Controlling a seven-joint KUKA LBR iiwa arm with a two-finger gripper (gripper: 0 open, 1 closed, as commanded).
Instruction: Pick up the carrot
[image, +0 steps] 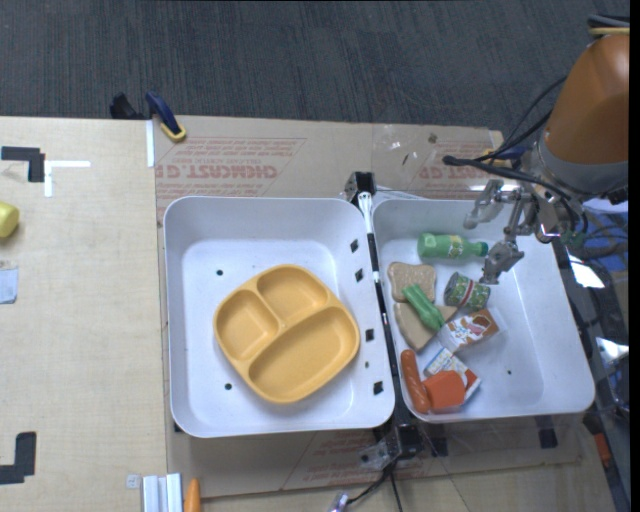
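Note:
The carrot (451, 392) is a bright orange piece lying near the front left of the right bin (560, 380), partly tucked under a white packet (462, 335). A red-orange sausage (413, 381) lies right against its left side. My gripper (490, 238) hangs over the back of the same bin, just right of a green bottle (448, 246) and above a green can (466, 291). It is well behind the carrot. Its fingers are open and hold nothing.
Two bread slices (410, 282) with a green pod (422, 306) on them lie left of the can. The left bin (190, 300) holds a yellow divided plate (287, 332). A yellow object (6, 220) sits on the bench at far left.

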